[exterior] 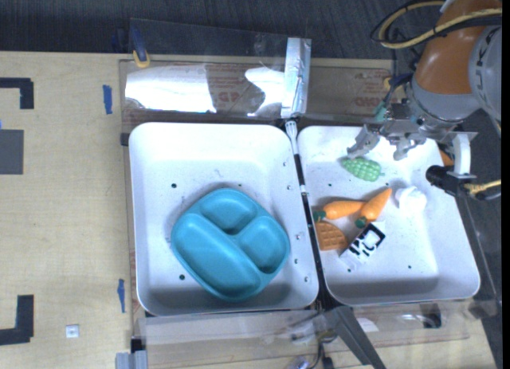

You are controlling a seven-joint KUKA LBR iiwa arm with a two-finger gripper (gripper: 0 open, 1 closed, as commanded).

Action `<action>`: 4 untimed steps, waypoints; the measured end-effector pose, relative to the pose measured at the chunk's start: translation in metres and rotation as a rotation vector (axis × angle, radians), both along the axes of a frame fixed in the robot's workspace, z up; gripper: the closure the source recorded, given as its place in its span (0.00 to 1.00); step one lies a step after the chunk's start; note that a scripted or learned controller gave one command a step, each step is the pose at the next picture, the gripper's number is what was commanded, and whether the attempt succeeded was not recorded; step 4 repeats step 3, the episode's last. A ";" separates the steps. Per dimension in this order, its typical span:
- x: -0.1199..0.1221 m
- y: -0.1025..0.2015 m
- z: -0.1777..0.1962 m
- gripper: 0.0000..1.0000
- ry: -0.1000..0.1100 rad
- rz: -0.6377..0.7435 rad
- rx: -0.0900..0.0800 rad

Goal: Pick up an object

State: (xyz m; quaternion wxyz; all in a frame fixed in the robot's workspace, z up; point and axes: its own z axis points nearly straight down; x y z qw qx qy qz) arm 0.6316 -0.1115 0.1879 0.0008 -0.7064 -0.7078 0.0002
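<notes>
The gripper (381, 147) is seen with fingers spread wide, empty, just above a green toy (363, 169) in the right bin (414, 268).

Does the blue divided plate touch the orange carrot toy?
Apart. The camera view shows the blue plate in the left bin and the carrot in the right bin, the bin walls between them.

Claw (381, 146) spread, pointing down

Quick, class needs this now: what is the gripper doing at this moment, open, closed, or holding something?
Gripper: open, fingers spread, holding nothing, poised above the green object in the right bin.
</notes>
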 end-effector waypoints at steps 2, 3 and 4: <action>-0.055 -0.013 -0.088 1.00 -0.008 0.061 -0.001; -0.021 0.050 -0.001 1.00 -0.006 -0.071 0.000; -0.021 0.050 -0.001 1.00 -0.006 -0.071 0.000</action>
